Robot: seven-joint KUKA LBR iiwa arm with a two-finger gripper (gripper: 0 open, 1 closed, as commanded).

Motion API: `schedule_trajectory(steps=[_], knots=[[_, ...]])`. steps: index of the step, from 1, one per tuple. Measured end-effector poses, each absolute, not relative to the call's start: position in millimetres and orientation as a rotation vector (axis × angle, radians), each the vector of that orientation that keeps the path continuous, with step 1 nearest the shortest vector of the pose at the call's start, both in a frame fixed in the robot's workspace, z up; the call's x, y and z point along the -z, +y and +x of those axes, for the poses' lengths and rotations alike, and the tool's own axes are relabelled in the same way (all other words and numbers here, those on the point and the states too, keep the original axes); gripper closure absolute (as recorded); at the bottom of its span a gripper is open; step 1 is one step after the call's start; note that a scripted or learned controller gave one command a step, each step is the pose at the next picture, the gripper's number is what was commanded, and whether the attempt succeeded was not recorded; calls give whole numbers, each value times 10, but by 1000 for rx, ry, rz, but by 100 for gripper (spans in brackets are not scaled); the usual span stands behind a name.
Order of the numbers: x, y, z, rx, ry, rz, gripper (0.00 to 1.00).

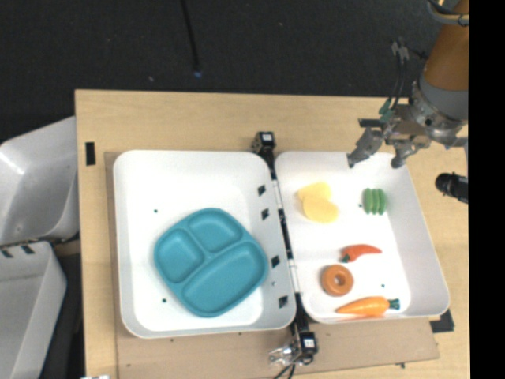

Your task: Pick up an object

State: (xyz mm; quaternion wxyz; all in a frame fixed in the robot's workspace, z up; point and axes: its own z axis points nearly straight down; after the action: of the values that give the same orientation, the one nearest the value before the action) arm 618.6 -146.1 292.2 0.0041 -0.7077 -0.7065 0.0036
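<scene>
Two shallow white plastic bins sit side by side on the pale wooden desk (95, 125). The left bin (134, 212) holds a blue plastic divided plate (209, 260) with three compartments, lying flat near the bin's middle. The right bin (418, 235) holds five small toy foods, all apart from one another: a yellow lumpy piece (318, 202) toward the upper left, a green ridged piece (374, 201) to its right, a small red chili pepper (360, 252) below them, a brown ring-shaped doughnut (338, 279) lower still, and an orange carrot with a green top (366, 307) lying along the near edge.

The grey arm with its orange band (446, 58) reaches in at the upper right. Its end effector (381, 153) hangs over the far edge of the right bin, above and well apart from every toy. Its two dark fingers (360, 150) stand spread, with bare bin surface showing between them; nothing is held.
</scene>
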Motion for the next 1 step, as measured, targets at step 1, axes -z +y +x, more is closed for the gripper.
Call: schedule_trajectory(steps=[1], knots=[[-2997, -1457, 6203, 2, -2223, -2222, 0]])
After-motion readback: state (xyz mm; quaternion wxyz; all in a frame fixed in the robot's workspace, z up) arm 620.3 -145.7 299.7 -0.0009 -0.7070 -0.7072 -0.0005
